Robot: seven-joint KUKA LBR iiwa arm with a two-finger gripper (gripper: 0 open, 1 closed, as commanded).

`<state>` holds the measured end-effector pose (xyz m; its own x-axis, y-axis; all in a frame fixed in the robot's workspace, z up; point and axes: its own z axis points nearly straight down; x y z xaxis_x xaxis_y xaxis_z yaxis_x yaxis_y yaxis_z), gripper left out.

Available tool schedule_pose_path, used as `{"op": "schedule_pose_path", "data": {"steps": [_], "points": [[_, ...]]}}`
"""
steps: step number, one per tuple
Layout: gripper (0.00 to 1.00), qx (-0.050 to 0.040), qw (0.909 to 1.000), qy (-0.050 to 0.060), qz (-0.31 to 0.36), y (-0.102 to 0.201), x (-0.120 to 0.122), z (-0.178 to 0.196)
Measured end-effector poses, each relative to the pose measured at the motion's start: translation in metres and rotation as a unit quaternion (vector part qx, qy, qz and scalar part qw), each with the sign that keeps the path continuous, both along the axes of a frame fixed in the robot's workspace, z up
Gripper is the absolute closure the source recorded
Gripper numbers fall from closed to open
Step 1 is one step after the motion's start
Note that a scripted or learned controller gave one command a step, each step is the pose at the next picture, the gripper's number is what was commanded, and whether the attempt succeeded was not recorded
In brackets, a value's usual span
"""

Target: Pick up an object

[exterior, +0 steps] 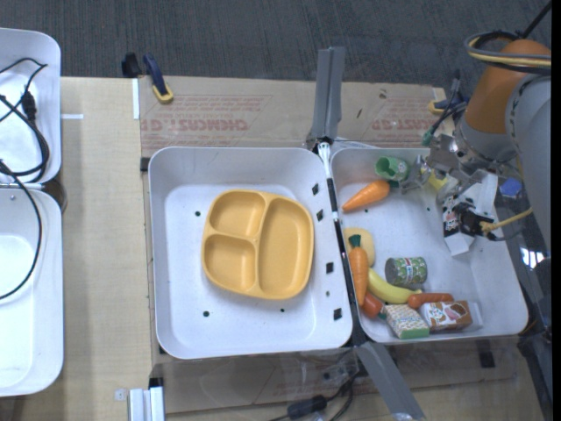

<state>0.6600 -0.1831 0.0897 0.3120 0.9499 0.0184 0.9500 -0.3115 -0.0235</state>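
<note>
Nothing can be seen held yet, so the candidates are all sitting in the right bin: an orange carrot is laid at a slant near the upper left corner, with a small green object just beside its tip, up against the far wall. Lower down, a second carrot is stretched along the left wall, a pale yellowish piece is tucked against it, and a banana is curved out from under it. A green can is lying just above the banana. Along the near wall two small boxes are parked side by side, a greenish one and a reddish one, with a red-orange sausage-looking thing touching their top edge. The gripper is hung over the upper right part of that bin, near the far wall, well apart from the cluster at the bottom; the fingers are lost in cables and white bits, so how far they're open can't be told, and whether anything is clamped can't be made out either. The middle and right stretch of that bin's floor is left bare. The left bin is taken up by a yellow divided plate, set roughly in the middle with open white floor all around it
</note>
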Motion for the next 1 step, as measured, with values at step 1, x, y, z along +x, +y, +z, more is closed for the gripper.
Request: {"op": "schedule_pose_path", "data": {"steps": [1], "points": [[0.00,-0.0061,1.0000,-0.001,-0.008,-0.0187,-0.0022,-0.0011]]}}
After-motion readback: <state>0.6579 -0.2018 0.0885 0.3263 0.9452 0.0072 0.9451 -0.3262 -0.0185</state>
